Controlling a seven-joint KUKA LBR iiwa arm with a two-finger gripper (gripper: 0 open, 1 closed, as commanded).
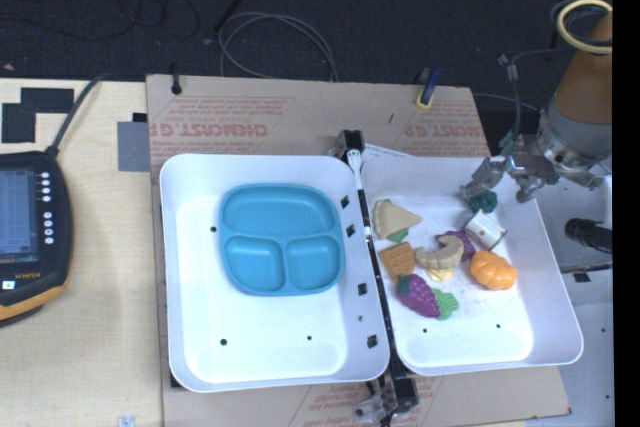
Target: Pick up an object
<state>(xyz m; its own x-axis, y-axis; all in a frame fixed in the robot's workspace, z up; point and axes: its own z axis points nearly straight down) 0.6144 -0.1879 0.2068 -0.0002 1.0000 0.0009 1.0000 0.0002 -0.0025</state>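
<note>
Reaching in from 3 o'clock, arm (580,100) puts the claw (487,193) over the right bin (560,315), near its 1 o'clock corner. Claw state: cannot tell, too small and cluttered; nothing seen clearly held. Just beside the claw, at its 6 o'clock, sits a small white block (484,232). Toy food clusters mid-bin: orange fruit (493,271) at 3 o'clock of the cluster, purple grapes (419,295) at 6, cheese wedge (395,216) at 11, waffle piece (397,259) beside it, beige piece (438,258) in the middle. Left bin (190,215) holds a blue divided plate (281,238). Desk (100,335) carries a pendant (25,235) at 9 o'clock.
</note>
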